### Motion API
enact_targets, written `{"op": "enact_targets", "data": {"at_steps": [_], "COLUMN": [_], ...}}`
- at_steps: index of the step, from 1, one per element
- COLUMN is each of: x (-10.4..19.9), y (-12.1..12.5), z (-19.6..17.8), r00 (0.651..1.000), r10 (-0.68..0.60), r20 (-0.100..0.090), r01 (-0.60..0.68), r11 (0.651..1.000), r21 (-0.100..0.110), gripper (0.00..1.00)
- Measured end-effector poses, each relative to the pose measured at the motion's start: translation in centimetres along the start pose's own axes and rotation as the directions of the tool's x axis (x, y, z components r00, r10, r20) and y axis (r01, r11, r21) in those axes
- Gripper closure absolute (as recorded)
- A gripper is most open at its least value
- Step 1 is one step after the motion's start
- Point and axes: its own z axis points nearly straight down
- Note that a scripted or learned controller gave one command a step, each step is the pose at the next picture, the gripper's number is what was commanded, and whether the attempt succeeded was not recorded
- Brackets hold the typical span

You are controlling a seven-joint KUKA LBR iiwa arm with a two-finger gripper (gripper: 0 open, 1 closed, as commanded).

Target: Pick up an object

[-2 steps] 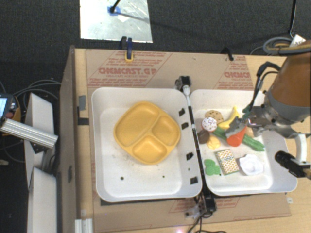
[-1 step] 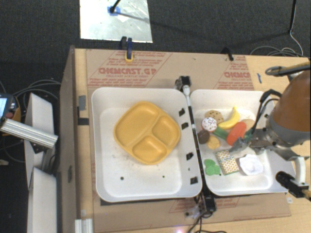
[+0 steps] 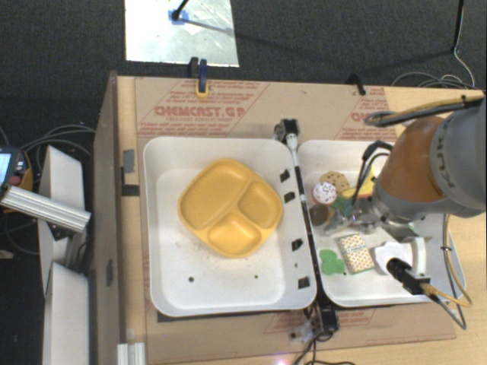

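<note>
**Crowded right bin invites a missed or double grab**

At the near end of the right bin (image 3: 346, 286), a green piece (image 3: 331, 261) and a small patterned box (image 3: 355, 253) lie just beside each other. Behind them the claw (image 3: 362, 217) sits low among the clutter under the grey arm (image 3: 456, 166). I cannot tell whether it is apart or together, and nothing shows as held.

Any of the small things here could serve the task. A brown lump (image 3: 319, 214), a white ball (image 3: 325, 193) and a cookie-like disc (image 3: 333, 179) crowd the dividing wall. With things packed this tightly, a closing claw may pinch two at once or shove one against the wall. The ball would likely roll off. Farther left, the yellow plate (image 3: 228, 206) in the left bin (image 3: 175, 280) looks too broad to grip.
</note>
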Motion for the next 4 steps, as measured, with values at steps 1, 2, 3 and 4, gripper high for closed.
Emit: {"op": "enact_targets", "data": {"at_steps": [1,2,3,4], "x": [-5.2,-6.2,-6.1,-1.6], "y": [8.5,3.2,3.4,7.5], "z": [-9.2,-0.9,-2.2,-0.8], "r00": [1.000,1.000,1.000,1.000], "r10": [0.002,0.006,0.004,0.007], "r20": [0.006,0.001,0.001,0.001], "r01": [-0.002,-0.006,-0.004,-0.007], "r11": [1.000,1.000,1.000,1.000], "r21": [-0.012,0.001,0.000,0.005], "gripper": [0.00,0.00,1.00,1.00]}}
